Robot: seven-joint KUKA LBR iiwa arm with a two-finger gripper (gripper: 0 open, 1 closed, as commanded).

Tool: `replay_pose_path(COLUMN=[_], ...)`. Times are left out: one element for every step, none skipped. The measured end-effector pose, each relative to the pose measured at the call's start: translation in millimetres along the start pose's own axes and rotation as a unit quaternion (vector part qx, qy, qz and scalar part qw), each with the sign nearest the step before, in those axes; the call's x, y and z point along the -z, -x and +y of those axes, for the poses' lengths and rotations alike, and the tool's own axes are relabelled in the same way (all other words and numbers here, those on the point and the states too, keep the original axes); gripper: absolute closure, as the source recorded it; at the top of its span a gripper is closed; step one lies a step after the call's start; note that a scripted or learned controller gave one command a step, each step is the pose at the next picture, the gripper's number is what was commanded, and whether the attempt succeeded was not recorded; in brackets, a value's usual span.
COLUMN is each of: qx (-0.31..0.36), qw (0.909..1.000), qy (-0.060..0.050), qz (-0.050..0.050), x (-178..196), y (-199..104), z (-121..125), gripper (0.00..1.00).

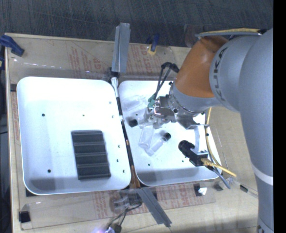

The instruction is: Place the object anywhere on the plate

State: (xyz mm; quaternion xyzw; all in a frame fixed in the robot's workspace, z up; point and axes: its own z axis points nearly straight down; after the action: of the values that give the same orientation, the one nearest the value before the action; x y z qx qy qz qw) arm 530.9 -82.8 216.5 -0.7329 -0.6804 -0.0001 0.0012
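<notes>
Camera view: both bins from above, and the arm (230, 67) is in from the right.
Arm: grey with an orange band, bent over the far half of the right bin (182, 177).
Gripper (150, 113): low over the right bin, towards the wall shared with the left bin (31, 96) (blurred here, so wide or narrow, cannot tell).
Bottle (150, 142): clear, dark cap, lying tilted on the right bin's floor just beside the gripper; touching or not, cannot tell.
Black bit (132, 123): small, by the shared wall.
Plate (90, 154): dark and ridged, flat in the left bin, well apart from the bottle.
</notes>
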Motion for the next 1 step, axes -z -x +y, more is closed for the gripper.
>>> replay_pose_path(qx=[-0.108], qw=[0.9942], qy=[-0.001], qz=[-0.001], x=[-26.4], y=[-68.7], z=[47.3], gripper=[1.00])
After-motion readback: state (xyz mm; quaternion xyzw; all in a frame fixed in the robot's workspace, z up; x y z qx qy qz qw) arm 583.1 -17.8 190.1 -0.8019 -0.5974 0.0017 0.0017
